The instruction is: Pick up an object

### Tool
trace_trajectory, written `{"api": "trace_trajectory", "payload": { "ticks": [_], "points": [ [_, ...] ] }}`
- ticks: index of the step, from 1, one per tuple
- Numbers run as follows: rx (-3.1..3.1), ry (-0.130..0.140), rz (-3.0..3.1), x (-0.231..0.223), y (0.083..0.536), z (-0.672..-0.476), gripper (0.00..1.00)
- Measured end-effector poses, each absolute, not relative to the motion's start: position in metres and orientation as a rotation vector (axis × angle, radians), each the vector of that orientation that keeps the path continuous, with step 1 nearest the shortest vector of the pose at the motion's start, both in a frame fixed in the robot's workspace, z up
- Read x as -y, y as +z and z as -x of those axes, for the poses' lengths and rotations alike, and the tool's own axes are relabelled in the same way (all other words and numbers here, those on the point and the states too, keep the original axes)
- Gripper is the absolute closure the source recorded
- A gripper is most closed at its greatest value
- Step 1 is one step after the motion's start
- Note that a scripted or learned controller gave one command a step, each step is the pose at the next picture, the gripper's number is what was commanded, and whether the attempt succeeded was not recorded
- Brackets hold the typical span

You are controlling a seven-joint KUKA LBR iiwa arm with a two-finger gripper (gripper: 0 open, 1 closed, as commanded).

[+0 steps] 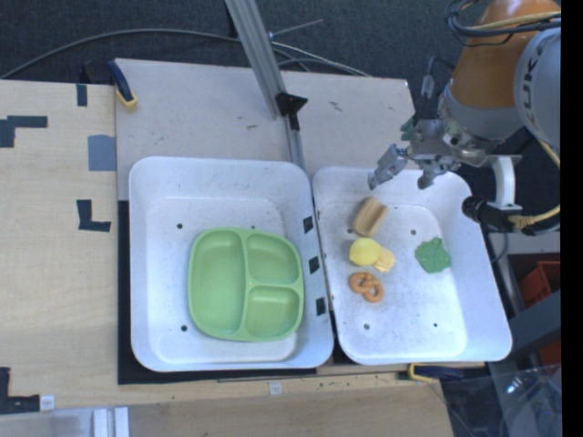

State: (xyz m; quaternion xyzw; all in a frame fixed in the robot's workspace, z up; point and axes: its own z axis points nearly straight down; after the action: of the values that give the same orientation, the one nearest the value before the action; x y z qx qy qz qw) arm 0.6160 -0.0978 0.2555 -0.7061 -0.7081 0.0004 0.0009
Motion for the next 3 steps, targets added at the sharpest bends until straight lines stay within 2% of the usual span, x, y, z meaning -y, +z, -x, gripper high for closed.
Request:
{"api": "trace_trajectory", "payload": {
  "ticks": [1,3],
  "points": [
    [2.224,0.001,2.216,0.098,0.256,-0.616,0.00],
    [2.219,0.009,2.217,0.096,0.145,-0.614,0.00]
  ]
}}
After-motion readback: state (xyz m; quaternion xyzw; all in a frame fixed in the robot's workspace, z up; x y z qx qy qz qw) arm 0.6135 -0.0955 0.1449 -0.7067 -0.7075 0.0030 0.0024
